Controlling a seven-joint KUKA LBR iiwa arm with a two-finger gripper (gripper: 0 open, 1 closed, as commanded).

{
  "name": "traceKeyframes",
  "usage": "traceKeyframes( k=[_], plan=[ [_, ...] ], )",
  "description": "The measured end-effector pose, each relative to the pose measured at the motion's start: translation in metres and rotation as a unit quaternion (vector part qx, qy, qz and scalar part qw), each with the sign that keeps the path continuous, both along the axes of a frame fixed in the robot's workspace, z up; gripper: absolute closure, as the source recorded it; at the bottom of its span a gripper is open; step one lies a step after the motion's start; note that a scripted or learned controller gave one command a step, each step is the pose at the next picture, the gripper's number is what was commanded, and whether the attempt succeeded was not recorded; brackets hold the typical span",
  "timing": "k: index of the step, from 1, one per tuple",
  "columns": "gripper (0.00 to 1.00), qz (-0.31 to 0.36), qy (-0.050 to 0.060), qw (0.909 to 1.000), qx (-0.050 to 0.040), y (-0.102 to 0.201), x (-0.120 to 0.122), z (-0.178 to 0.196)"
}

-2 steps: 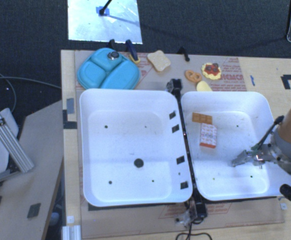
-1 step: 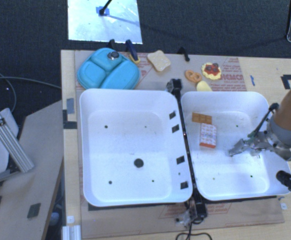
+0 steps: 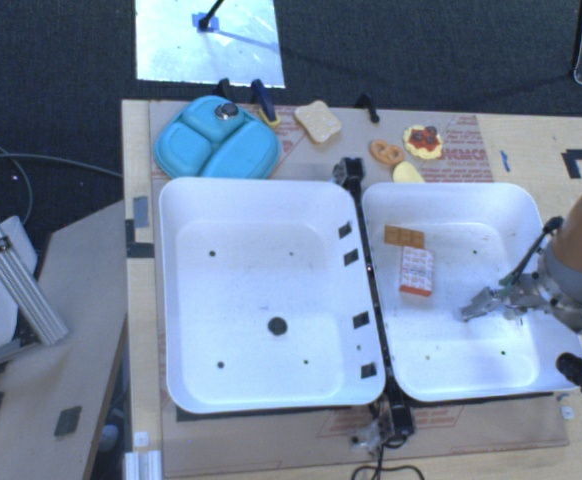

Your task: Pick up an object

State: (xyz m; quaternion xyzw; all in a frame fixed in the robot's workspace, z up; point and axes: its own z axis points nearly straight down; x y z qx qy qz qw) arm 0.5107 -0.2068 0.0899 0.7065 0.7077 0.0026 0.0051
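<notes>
While our arm reaches in from the right, our end effector hangs low over the right bin; we cannot tell how it is set, and nothing shows in its grasp. Left of it, apart, lies a small box, white with red print, and just above that a flat brown tile. Our left bin holds a small dark disc. Behind the bins, on the bench, we see a blue divided tray and a toast slice.
</notes>
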Motion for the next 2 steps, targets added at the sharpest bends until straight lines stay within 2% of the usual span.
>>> traceKeyframes(
  k=[1, 2],
  plan=[
    [0.00, 0.001, 0.003, 1.0000, 0.0013, 0.000, 0.021, -0.003],
    [0.00, -0.001, -0.002, 1.0000, -0.0004, 0.000, -0.011, -0.001]
  ],
)
